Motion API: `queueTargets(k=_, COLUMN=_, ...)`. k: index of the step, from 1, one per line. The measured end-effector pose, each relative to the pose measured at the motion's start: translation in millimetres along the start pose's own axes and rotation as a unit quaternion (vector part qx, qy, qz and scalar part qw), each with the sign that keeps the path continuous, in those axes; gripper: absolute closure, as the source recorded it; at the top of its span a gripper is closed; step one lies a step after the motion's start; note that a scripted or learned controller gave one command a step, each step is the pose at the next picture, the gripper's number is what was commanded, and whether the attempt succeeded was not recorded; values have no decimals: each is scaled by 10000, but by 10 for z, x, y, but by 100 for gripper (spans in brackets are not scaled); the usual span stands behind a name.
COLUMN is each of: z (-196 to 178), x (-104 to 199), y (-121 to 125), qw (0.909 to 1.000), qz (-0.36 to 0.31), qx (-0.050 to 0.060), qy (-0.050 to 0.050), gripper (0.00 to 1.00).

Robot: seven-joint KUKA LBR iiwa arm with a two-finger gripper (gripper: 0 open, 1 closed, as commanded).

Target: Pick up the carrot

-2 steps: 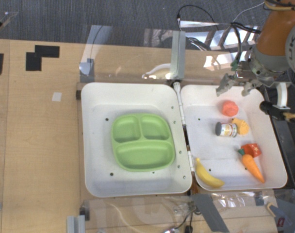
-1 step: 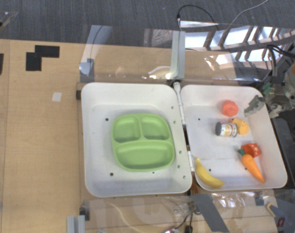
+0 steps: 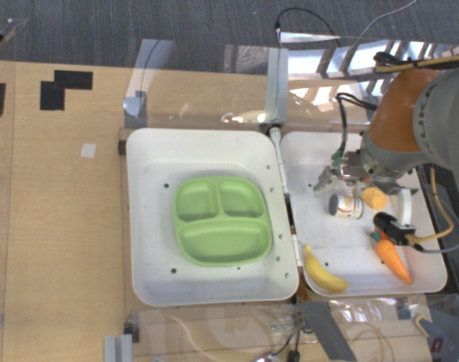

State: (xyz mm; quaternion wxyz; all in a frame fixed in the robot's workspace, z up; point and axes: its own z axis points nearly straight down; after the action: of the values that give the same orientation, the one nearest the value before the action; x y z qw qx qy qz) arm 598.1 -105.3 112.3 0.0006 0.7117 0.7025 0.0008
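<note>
We found the carrot [image 3: 393,261] lying flat in the right bin [image 3: 309,153], near its front right corner, green end toward the bin's middle and tip pointing to the corner. Nothing gripped it. The tool [image 3: 337,188] hung over the same bin, approx. at its centre, apart from the carrot. We could not tell whether the tool was apart or together.

Other items in the right bin:
- A small white container [image 3: 347,206] on its side, just below the tool.
- A yellow lump [image 3: 375,197] beside that container.
- A banana [image 3: 324,271] at the front left corner.

The left bin [image 3: 139,202] held a green divided plate [image 3: 222,221], approx. central. Both bins sat side by side on the desk [image 3: 56,202].
</note>
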Motion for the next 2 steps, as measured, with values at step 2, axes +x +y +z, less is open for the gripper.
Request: queueTargets(k=2, z=79, x=-897, y=-837, qw=9995, qz=271, qx=-135, qy=-45, gripper=0)
